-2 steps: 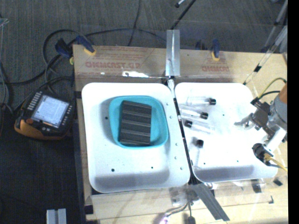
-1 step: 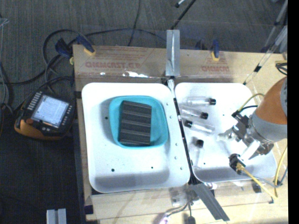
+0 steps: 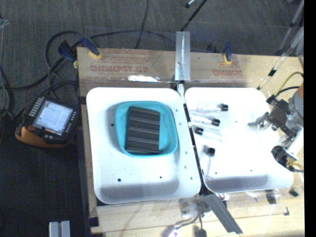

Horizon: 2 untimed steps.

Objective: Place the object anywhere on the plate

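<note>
Four clear tubes (image 3: 206,121) with black caps are seen lying loose in the right bin (image 3: 237,179); none is set on the blue plate (image 3: 169,132), where a dark ribbed block (image 3: 143,130) is resting; whether the gripper (image 3: 264,121) is open cannot be told; nothing is seen held, so the whole placing is judged left.

The wooden surface (image 3: 148,65) carries two shallow white bins set side by side, touching along their inner edges — the left bin (image 3: 98,147) and the right bin (image 3: 247,177). Along the far edge a cardboard strip (image 3: 128,68) with printed lettering is held by blue-and-yellow clamps (image 3: 90,48) — one left, one right (image 3: 227,53). A metal bar (image 3: 182,56) stands between them.
</note>
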### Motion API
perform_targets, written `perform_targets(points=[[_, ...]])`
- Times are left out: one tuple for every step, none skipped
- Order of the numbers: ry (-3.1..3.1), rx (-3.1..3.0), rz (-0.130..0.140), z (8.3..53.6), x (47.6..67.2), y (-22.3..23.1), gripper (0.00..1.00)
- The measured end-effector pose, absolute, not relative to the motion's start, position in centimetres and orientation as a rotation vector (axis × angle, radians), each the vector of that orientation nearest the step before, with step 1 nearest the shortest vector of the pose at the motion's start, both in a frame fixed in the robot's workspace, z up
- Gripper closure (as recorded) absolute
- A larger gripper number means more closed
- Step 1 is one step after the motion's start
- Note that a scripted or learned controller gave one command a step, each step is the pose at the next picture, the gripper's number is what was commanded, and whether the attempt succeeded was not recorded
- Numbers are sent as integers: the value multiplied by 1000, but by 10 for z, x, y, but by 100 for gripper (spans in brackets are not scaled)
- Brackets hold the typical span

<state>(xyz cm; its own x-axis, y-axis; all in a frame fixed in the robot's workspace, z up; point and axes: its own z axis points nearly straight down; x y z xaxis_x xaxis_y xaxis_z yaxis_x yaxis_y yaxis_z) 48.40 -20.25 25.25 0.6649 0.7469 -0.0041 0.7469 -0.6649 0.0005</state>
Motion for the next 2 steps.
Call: perform_targets(points=[[1262, 2881, -6, 159, 483, -211, 0], [1256, 2876, -5, 315, 484, -209, 0]])
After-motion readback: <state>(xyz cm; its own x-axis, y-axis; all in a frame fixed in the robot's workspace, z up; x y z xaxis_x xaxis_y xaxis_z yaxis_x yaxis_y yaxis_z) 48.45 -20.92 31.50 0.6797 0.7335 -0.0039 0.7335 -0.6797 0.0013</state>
